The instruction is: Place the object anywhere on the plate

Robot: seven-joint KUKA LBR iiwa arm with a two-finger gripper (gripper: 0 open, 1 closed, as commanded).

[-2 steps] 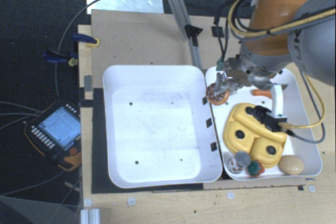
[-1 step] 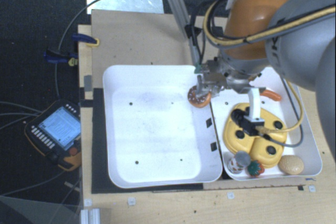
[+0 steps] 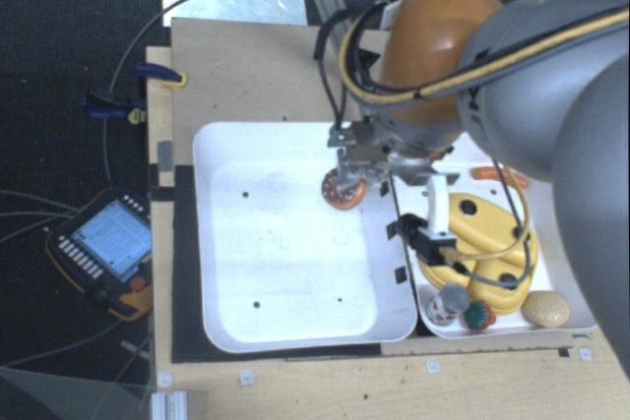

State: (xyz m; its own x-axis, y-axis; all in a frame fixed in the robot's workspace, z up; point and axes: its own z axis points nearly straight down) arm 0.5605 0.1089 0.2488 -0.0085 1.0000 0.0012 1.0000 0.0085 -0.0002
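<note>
Jaws [image 3: 346, 174] low over left bin [image 3: 285, 310], at a small brown doughnut-like object [image 3: 344, 194]; cannot tell if pinching. Yellow plate [image 3: 492, 221] sits in right bin, well apart. Transfer judged not yet done.

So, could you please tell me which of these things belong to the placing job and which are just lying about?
Job:
- gripper
- small round brown object at the gripper, over the left bin

Lying about:
- yellow toy
- beige lump
- orange piece
- handheld controller
</note>
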